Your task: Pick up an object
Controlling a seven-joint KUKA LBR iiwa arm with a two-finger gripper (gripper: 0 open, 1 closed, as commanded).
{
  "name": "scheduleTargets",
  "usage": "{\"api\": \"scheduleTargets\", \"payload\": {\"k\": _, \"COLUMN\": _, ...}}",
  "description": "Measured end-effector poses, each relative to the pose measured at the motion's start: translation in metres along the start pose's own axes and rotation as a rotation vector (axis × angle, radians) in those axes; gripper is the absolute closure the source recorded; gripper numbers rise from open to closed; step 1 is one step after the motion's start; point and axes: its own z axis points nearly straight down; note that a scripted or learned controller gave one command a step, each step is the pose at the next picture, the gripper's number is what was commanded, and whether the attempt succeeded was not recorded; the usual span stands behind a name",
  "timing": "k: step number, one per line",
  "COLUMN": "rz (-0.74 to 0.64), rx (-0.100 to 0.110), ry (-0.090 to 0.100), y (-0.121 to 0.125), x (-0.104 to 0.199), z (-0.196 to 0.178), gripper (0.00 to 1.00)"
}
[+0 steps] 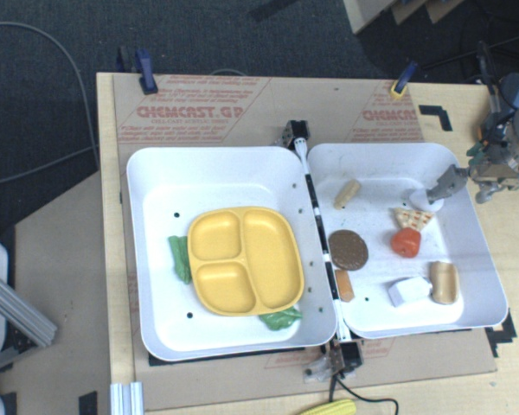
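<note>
The desk is topped with a brown cardboard sheet printed with red lettering along its far side. Two shallow white bins sit directly on it, side by side and touching along their inner edges. The left bin takes up the middle of the desk; the right bin reaches close to the desk's right edge. A blue clamp grips the far left corner of the cardboard, and another blue clamp grips the far edge toward the right. A black clip sits at the far end of the seam between the bins, and another fitting at the near end.
</note>
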Motion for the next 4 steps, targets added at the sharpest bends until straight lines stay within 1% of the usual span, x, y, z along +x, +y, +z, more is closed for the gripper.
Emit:
{"api": "scheduleTargets", "payload": {"k": 1, "rz": -0.001, "rx": 0.002, "ry": 0.002, "y": 0.005, "x": 0.026, "z": 0.07, "gripper": 0.0}}
{"api": "scheduleTargets", "payload": {"k": 2, "rz": 0.0, "rx": 0.002, "ry": 0.001, "y": -0.013, "x": 0.047, "z": 0.13, "gripper": 0.0}}
{"api": "scheduleTargets", "payload": {"k": 3, "rz": 0.001, "rx": -0.001, "ry": 0.001, "y": -0.012, "x": 0.047, "z": 0.119, "gripper": 1.0}}
{"api": "scheduleTargets", "payload": {"k": 4, "rz": 0.002, "rx": 0.0, "ry": 0.0, "y": -0.078, "x": 0.021, "z": 0.034, "gripper": 1.0}}
